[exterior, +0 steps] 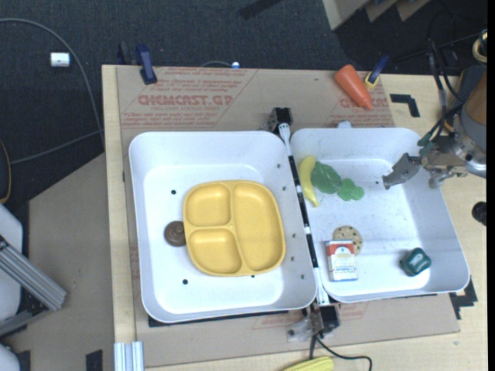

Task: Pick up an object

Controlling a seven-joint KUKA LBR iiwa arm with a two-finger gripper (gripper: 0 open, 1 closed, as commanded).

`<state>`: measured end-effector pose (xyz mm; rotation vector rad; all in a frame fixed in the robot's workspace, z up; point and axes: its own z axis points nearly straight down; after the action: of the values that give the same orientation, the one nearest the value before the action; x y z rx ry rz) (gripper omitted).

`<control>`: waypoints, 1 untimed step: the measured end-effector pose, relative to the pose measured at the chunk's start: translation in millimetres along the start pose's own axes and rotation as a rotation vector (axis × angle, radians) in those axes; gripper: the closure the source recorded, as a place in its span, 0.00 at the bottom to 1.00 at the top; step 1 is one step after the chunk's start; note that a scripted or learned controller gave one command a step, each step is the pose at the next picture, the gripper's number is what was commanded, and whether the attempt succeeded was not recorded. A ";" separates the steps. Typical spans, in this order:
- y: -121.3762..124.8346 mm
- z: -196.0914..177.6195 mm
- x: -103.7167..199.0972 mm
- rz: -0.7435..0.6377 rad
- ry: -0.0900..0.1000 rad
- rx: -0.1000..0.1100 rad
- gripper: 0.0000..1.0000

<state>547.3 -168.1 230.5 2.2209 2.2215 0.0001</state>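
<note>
Right bin (433,284): green toy (334,182), yellow banana (308,178), cookie (347,236), box (341,260), teal block (415,262).

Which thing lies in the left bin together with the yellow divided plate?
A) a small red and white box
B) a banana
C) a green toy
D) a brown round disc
D: the brown round disc lies at the left edge of the yellow divided plate in the left bin; the other things are in the right bin.
</note>
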 end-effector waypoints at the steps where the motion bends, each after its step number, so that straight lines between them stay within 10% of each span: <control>1: 13.7 145.8 56.7 -0.001 0.000 -0.001 0.00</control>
<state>561.0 -111.4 84.6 2.2193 2.2223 0.0012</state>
